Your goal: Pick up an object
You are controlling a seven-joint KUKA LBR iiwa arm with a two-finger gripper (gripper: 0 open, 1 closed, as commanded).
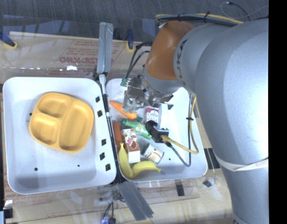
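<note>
The arm's gripper [134, 99] hung low over the right bin [195, 168], just above the carrot [121, 108]. Whether its pincer gripped anything, I couldn't tell. Below it lay a green marker [138, 127], a small carton [130, 141] and a banana [131, 167]. A yellow divided plate [61, 121] sat in the left bin [17, 171].

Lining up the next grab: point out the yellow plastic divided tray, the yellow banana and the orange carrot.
yellow plastic divided tray [62, 121]: camera view, centre ridge where compartments meet.
yellow banana [129, 168]: camera view, middle of its curved body.
orange carrot [117, 107]: camera view, middle of its tapered body.
</note>
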